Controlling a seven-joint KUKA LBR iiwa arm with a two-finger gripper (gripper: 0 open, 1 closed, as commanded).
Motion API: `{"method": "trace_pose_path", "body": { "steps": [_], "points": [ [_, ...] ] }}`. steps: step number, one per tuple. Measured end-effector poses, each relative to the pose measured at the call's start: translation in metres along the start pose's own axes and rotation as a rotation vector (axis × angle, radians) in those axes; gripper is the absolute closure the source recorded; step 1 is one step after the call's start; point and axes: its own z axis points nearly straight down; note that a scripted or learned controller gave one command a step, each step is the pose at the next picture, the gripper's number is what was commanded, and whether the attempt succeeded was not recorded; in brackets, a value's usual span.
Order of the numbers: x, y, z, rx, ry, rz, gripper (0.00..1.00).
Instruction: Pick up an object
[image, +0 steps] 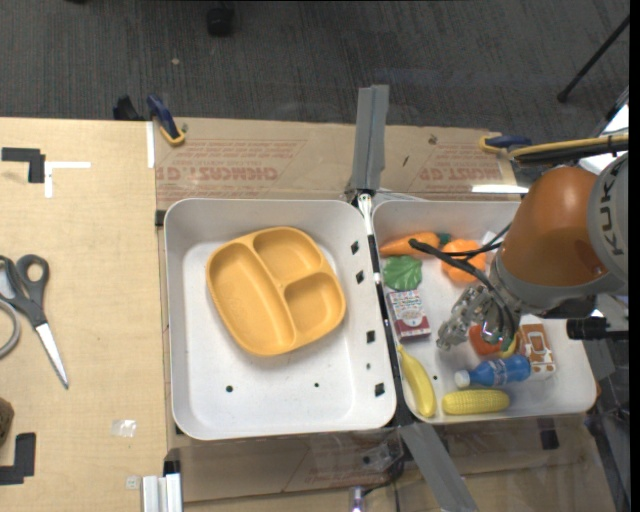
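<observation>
- Nearest to me in the right bin (575, 400), I see a corn cob (476, 402) lying along the near wall, with a banana (417, 382) just to its left, angled toward the divider.
- Just beyond the corn lies a blue bottle (497, 373), and to its right a small white and orange carton (537, 348).
- The gripper (478, 322) is down in the right bin, right over a red and orange object (488, 342) near the bottle. I cannot tell from this angle whether the fingers are open or closed, or whether they are touching anything.
- Left of the gripper I see a red and white packet (409, 311), and past it a green item (402, 272).
- At the far end of that bin lie orange pieces, one like a carrot (418, 243).
- The left bin (190, 330) holds a yellow divided plate (276, 289), sitting toward its far side.
- Out on the desk (90, 290) to the far left, I see scissors (38, 310).
</observation>
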Motion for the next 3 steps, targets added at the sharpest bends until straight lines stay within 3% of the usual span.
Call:
{"method": "trace_pose_path", "body": {
  "steps": [1,2,3],
  "points": [
    [0.0,0.0,0.0,0.0,0.0,0.0,0.0],
    [-0.047,0.02,0.01,-0.001,-0.004,0.038,0.0],
    [-0.085,0.049,0.009,-0.001,-0.005,0.212,0.0]
  ]
}}
